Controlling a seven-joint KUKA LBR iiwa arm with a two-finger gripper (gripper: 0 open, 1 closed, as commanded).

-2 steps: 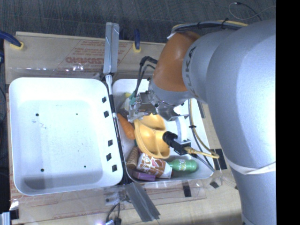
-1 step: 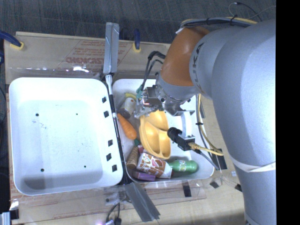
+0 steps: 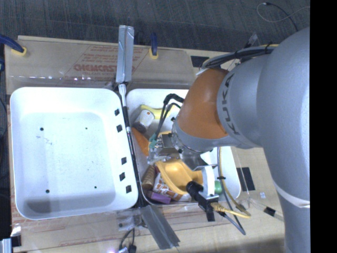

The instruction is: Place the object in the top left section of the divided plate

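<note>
In the right bin (image 3: pixel 231 186), a yellow divided plate (image 3: pixel 174 175) lies under clutter. The gripper (image 3: pixel 164 147) hovers above it; I cannot tell its state or which object it targets. Crowded items risk a misgrab.

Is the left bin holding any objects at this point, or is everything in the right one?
No objects: the left bin shows bare white floor with small dark holes. The clutter lies in the right bin, under the arm.

A robotics lab: a KUKA arm (image 3: pixel 253 104) over taped-down white bins (image 3: pixel 21 141) on a bench (image 3: pixel 79 62).
</note>
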